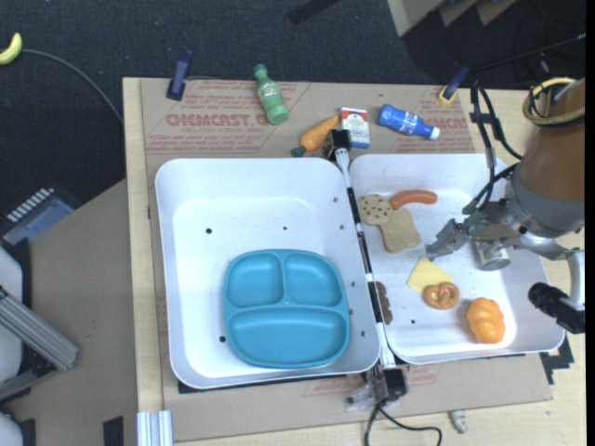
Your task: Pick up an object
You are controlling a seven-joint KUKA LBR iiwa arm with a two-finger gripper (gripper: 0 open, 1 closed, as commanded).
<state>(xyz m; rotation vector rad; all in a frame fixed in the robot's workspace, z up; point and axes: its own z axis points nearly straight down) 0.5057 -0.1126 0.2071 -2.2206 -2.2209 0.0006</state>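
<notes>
- A light blue divided plate [285, 307] is seen in a white bin [186, 249].
- A red sausage [413, 197], tan bread slice [401, 231], yellow cheese wedge [428, 274] and dark-speckled brown cookie [375, 209] are shown.
- A green bottle [271, 95] is noted.

Even, diffuse light falls from overhead on my workspace. The two shallow white plastic bins [186, 203] read bright, close to washed out on their floors, while the dark carpeted floor [84, 26] around the bench stays dim. Shadows are soft and short; my pincer [453, 240] throws a faint one beneath it. Focus is slightly soft overall, with fine texture smeared and grainy.
</notes>
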